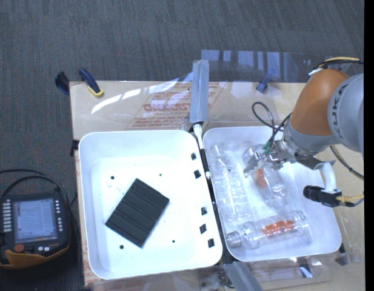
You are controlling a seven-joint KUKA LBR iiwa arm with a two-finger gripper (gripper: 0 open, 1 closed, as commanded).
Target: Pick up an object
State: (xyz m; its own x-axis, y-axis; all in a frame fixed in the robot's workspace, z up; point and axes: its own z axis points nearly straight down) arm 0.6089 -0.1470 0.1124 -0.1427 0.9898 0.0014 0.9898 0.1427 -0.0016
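Note:
A black ribbed rectangular pad [137, 213] lies tilted in the left bin [93, 156]. The right bin [332, 235] holds several clear plastic bottles: one lying along the front with an orange piece inside [270, 230], one lengthwise near the left wall [229, 180], and one in the middle with an orange part [268, 183]. My gripper [260, 160] hangs low over the middle bottle's upper end, right at its orange part. Whether it touches the bottle cannot be made out.
The grey arm with its orange band [317, 111] reaches in over the right bin's far right corner, with cables beside it. A metal divider bar [199, 96] stands behind the bins. A teach pendant [30, 222] sits on the floor at left.

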